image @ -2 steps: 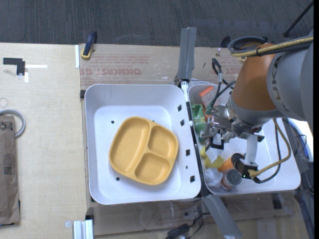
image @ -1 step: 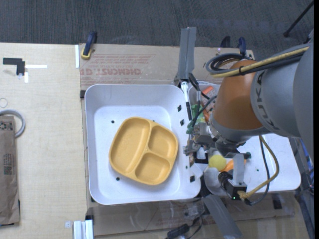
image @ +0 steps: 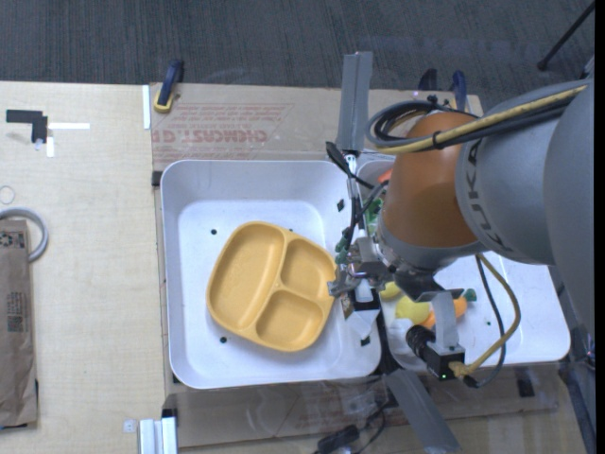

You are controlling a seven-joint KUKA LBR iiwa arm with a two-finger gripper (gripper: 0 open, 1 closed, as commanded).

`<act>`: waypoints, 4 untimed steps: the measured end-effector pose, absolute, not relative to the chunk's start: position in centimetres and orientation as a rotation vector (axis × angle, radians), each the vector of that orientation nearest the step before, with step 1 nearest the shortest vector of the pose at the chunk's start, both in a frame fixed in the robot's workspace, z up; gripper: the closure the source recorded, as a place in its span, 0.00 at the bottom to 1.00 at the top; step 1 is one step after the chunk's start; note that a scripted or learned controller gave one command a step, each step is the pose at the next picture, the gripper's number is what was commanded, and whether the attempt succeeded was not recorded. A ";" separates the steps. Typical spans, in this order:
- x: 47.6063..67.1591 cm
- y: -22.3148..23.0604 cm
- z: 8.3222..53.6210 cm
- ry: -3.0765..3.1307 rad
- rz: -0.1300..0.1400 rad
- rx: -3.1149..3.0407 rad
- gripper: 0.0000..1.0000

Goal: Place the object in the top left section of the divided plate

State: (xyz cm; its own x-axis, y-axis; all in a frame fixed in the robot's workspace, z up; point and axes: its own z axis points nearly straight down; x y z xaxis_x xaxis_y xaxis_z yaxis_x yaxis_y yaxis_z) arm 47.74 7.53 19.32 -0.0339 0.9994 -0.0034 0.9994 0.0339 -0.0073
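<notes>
grey arm [image: 529,187], orange band [image: 425,197], blk cables [image: 402,121]

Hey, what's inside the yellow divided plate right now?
The yellow divided plate shows bare compartments in the left white bin; the gripper covers its right edge.

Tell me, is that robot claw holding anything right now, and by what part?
It cannot be told. The gripper sits at the yellow divided plate's right edge, but the arm above hides its tip.

arm [image: 492,183] covers most of the right bin [image: 529,343], and the small toys [image: 416,308] under it are too hidden to name
</notes>
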 end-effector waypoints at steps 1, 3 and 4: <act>47.8 7.6 20.5 -1.951 0.010 -2.462 1.00; 48.2 18.9 12.1 -1.754 -0.020 -2.613 1.00; 47.7 21.5 18.5 -1.639 0.014 -2.682 1.00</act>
